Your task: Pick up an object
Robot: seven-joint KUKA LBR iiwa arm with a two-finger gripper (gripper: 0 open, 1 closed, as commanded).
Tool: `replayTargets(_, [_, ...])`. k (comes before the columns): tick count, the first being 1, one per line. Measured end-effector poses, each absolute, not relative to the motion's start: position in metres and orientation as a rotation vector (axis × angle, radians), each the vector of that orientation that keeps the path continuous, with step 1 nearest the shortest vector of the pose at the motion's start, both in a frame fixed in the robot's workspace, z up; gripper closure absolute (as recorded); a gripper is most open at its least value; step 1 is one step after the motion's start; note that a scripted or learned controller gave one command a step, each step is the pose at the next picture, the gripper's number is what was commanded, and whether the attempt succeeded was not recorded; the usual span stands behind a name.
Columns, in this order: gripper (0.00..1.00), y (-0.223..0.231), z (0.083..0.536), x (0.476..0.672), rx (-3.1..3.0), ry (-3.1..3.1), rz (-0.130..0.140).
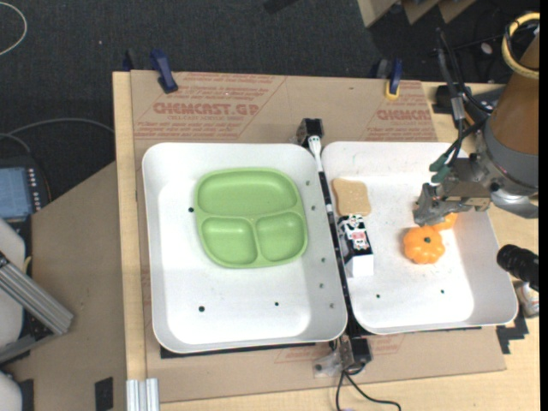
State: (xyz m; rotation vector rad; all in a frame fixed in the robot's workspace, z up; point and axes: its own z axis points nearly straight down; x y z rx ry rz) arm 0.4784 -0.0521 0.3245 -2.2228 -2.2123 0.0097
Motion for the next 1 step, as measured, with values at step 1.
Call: replayTargets(1, [1.00,-0.0504,0.3394,0.4801,-2.224,-2.224,-0.003])
